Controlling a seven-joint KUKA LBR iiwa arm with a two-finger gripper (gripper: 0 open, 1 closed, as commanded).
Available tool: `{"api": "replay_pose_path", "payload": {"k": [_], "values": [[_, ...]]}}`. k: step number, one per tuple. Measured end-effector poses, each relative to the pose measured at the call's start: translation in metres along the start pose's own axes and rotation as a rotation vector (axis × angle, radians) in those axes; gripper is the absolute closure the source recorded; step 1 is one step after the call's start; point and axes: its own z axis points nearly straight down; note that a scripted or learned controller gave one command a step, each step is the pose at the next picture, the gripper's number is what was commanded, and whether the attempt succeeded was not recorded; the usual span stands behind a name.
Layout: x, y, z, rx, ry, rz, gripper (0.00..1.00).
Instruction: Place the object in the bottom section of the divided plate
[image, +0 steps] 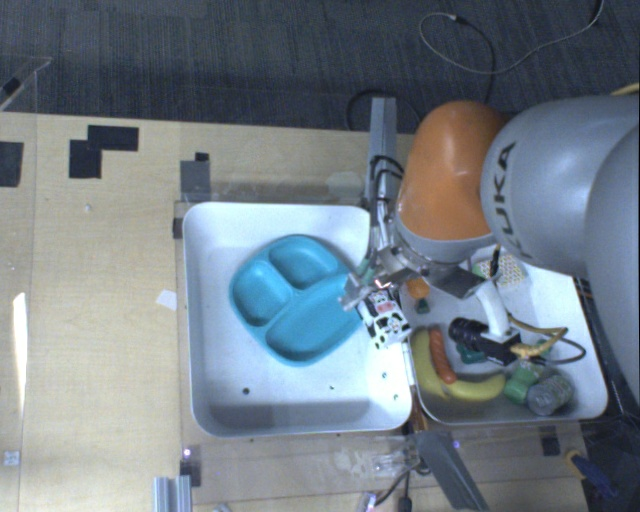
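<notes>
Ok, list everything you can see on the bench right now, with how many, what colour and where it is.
divided plate: one, light blue, three sections, in the left bin
left bin: one, white, centre of the bench
right bin: one, white, beside the left bin, partly under the arm
banana: one, yellow, in the right bin near its front wall
small red-orange piece: one, lying across the banana; too small to identify
grey-green items: a small cluster at the banana's right end; count and kind unclear
black marks: several, on the wooden bench top left
cable: one, thin, looping on the dark floor at top
arm: one, grey with an orange band
gripper: one, at the plate's right edge, over the wall between the bins
</notes>
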Motion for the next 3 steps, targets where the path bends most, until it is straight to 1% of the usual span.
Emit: {"api": "replay_pose_path", "payload": {"k": [1, 2, 3], "values": [[0.000, 0.000, 0.000, -0.001, 0.000, 0.001, 0.00], [0.058, -0.035, 0.047, 0.000, 0.001, -0.158, 0.00], [0.057, -0.033, 0.036, -0.007, 0.000, -0.157, 1.00]]}}
